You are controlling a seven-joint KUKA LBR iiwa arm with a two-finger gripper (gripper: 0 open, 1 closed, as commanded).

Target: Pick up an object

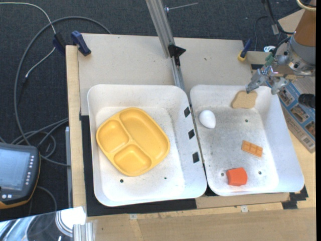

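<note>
objects for picking lie in the right bin (281, 149): a tan toast-shaped piece (244, 100) at the far edge, a white egg (207, 118) near the inner wall, a small orange waffle-like bar (252, 148) toward the middle right, and a red-orange block (236, 176) near the front. all four are apart from one another and rest on the bin floor. the left bin (100, 134) carries a yellow divided plate (132, 141), lying flat and a little askew. in the camera view the arm (306, 39) comes in from the upper right, and the gripper (265, 78) hangs at the far right corner of the right bin, just beside the toast piece and above its upper right edge. the end of it is small and cluttered with cabling, so i cannot tell how wide it stands, and nothing can be seen caught in it. the toast looks to be lying on the bin rather than lifted, though its far edge sits right up against the bin's rim. by my judgement the task is at the approach or early grasp stage: the arm is placed over its likely target, but no object is up. closing on the toast and raising it clear are both left to do, and the closeness of the rim may make a clean hold hard.
</note>
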